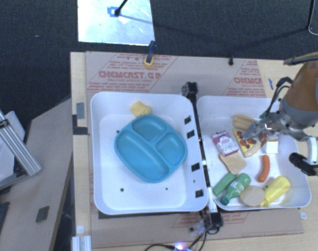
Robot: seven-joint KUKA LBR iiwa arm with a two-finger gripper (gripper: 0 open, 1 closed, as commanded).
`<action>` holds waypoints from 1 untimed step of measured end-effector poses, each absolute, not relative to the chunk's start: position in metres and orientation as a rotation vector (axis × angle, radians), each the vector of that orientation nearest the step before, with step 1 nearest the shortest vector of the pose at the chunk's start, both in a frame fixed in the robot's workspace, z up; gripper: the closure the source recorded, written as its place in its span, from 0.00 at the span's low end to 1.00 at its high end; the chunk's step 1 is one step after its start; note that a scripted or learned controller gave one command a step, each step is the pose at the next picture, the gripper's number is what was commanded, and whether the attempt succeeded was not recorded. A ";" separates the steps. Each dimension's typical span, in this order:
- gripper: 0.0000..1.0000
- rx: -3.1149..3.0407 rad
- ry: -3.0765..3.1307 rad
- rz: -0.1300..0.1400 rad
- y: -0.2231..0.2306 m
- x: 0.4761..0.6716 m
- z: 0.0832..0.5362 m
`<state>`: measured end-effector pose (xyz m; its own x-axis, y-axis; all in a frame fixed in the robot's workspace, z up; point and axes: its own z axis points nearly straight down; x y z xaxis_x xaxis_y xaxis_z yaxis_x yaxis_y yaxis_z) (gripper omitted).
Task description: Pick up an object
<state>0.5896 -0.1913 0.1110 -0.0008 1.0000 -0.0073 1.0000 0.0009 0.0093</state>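
The gripper (257, 131) is being held low over the pizza slice (247, 145) in the right bin (305, 192); finger state cannot be told. A blue plate (150, 147) and yellow block (140, 108) are being kept in the left bin (104, 192).

The left shallow white plastic bin (104, 192) is sitting just beside the right shallow white plastic bin (211, 114) on the tabletop (122, 69). A blue divided plastic tray (150, 148) is lying in the left one, a small yellow toy piece (140, 108) lying behind it. A toy pizza slice (246, 145), an orange toy sausage (263, 168) and a green toy bottle (235, 188) are lying in the right bin, the bottle nearest the front.
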 end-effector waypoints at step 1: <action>0.00 2.204 2.208 0.013 -0.192 0.594 0.110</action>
